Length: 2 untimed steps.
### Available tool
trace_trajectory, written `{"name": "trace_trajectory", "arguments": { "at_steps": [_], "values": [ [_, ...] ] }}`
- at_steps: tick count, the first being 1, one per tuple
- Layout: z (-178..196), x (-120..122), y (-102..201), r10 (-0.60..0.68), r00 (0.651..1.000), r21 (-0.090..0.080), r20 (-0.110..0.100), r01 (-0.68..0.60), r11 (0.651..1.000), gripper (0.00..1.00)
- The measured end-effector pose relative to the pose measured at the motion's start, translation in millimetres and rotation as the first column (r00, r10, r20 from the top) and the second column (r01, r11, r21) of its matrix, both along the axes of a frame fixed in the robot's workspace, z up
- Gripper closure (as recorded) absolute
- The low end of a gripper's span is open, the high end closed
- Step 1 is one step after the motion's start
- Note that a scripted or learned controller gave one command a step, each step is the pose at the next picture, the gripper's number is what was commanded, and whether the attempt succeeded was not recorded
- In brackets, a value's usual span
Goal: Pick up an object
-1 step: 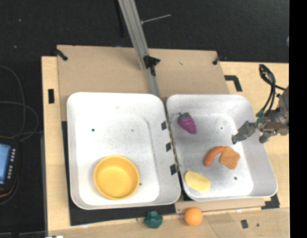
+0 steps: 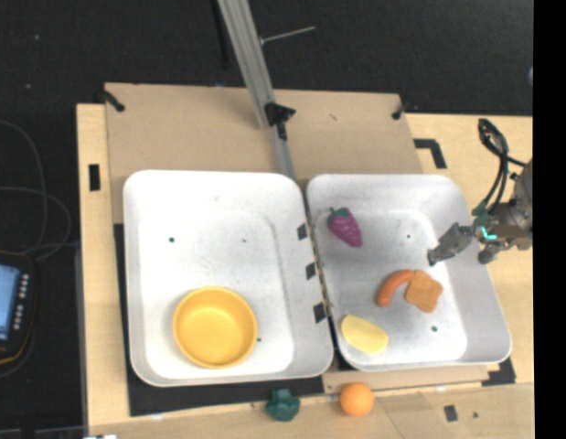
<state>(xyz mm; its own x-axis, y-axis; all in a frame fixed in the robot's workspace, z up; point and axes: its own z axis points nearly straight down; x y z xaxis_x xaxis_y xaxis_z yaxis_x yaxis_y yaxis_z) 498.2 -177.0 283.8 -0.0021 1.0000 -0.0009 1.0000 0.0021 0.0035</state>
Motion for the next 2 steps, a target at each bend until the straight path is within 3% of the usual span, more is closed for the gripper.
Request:
{"name": "trace_trajectory", "arguments": {
  "at_steps": [2],
  "values": [
    [-89, -2, -15, -0.003, 1.000, 0.000, -0.005, 0.003, 1.000, 0.00]
  ]
}}
